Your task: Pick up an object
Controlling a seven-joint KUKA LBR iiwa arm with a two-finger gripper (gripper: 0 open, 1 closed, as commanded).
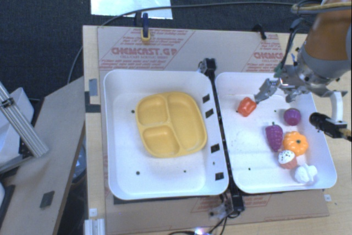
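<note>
Bench (165, 41): tan board carrying two shallow white bins side by side.

Left bin (118, 135): holds one yellow compartment tray (169, 124), lying flat around the bin's centre, a little toward the back edge. Nothing else in it that I can make out.

Right bin (242, 170): holds all the small items. My arm (329, 30) comes in over its back right corner, orange band uppermost, grey wrist below.

My gripper (270, 88) hangs over the back half of the right bin, angled down and toward the bin's left wall. I cannot tell from this slant how it is set. Nothing is visible in its grasp.

Items, largest first:
- orange pumpkin toy (295, 143), near the right wall, toward the front.
- purple grape-like piece (274, 136), just beside the pumpkin on its left, looks to be touching it.
- red-orange block (246, 107), alone near the left wall, back half. Closest item to my gripper, just beside its tip but apart from it.
- white lumpy piece (305, 174), front right corner.
- small purple ball (292, 116), right side, behind the pumpkin.
- white speckled piece (286, 158), front of the pumpkin, touching it.

Progress, my judgement: approach only. No item lifted; all rest on the bin floor. The red-orange block seems the likely target. Left to do: descend, close, lift.
</note>
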